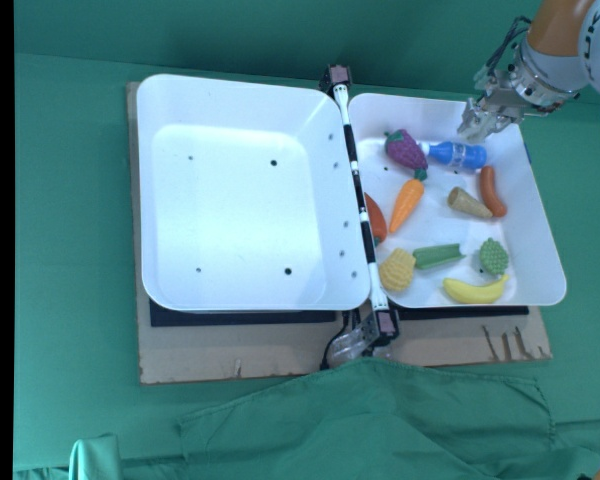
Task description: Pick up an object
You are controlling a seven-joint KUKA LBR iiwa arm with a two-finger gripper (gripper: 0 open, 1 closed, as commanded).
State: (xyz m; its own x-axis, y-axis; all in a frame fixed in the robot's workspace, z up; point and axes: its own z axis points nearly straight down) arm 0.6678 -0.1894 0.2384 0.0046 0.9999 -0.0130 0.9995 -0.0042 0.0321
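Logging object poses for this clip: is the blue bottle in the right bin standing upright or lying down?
Lying down. The blue bottle rests on its side on the right bin floor, beside the purple grapes, with the gripper just above it.

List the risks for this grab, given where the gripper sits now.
1. The gripper hovers just above the blue bottle, which lies on its side; a round body may roll or slip out of a pinch.
2. The purple grapes lie against the bottle's cap end, so a descent could nudge them.
3. The bottle is near the right bin's far wall, leaving little room.
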